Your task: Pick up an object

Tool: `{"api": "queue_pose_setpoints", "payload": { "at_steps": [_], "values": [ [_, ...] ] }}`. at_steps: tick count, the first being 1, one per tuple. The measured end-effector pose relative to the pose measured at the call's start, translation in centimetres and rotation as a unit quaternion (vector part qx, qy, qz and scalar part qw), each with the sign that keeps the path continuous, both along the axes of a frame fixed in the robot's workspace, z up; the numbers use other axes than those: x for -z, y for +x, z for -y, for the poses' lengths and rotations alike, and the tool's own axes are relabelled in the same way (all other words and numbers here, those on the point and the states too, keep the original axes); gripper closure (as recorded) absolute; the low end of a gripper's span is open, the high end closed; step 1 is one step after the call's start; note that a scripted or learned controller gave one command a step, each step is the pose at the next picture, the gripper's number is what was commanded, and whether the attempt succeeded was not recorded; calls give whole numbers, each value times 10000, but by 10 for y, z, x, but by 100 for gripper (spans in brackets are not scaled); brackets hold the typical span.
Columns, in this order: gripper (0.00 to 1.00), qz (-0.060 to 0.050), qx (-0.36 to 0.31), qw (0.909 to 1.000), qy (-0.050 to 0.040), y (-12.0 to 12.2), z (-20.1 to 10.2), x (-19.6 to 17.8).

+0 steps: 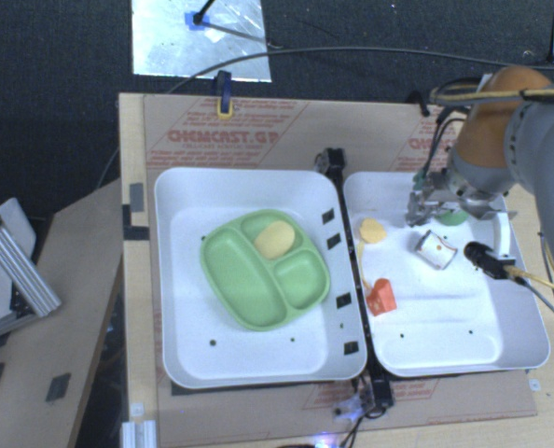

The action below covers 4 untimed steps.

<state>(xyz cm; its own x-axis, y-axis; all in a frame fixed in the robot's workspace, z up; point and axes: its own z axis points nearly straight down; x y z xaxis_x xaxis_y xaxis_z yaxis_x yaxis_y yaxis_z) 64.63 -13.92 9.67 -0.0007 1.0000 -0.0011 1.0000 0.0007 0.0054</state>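
The gripper (424,211) hangs low in the right bin (445,343), over a green object (452,217) near the back wall; whether its fingers are open or closed I cannot tell. The object looks small, light, probably smooth, best pinched across its middle

glossy green plastic tray (249,292)

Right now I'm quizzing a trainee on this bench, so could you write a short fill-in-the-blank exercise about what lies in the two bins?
1. The green divided plate lies in the ___ bin.
2. The yellow lump on that plate sits in its ___ compartment.
3. The orange-red piece lies in the ___ bin.
4. The gripper is above the ___ bin.

Missing words: left; top; right; right
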Motion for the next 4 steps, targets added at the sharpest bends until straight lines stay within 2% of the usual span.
{"api": "queue_pose_setpoints", "payload": {
  "at_steps": [3,4],
  "values": [
    [100,12,-30,10000,-1,12,-14,-173],
    [100,-15,-38,10000,7,15,-62,-159]
  ]
}}
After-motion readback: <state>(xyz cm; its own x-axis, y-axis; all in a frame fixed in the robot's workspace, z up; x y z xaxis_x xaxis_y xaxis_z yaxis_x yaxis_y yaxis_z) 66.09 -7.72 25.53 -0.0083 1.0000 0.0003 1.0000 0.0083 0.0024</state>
